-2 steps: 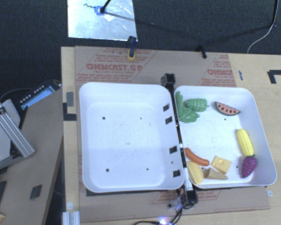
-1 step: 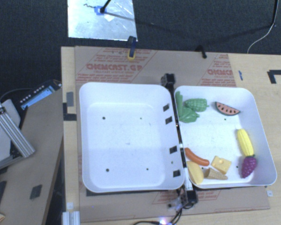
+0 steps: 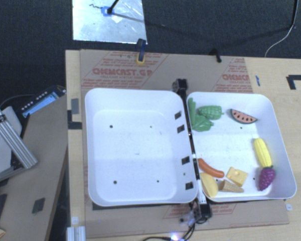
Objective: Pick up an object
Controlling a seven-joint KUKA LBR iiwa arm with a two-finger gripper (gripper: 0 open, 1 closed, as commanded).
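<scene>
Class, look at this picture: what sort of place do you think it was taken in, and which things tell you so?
Probably a robotics lab test bench, not a kitchen. Two white bins sit side by side on a board; the right one holds toy food, such as a watermelon slice and corn. Cables run across the dark floor.

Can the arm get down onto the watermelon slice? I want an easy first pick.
Probably yes. The watermelon slice lies alone near the far edge of the right bin, apart from the green vegetables and the corn cob, with nothing over it.
</scene>
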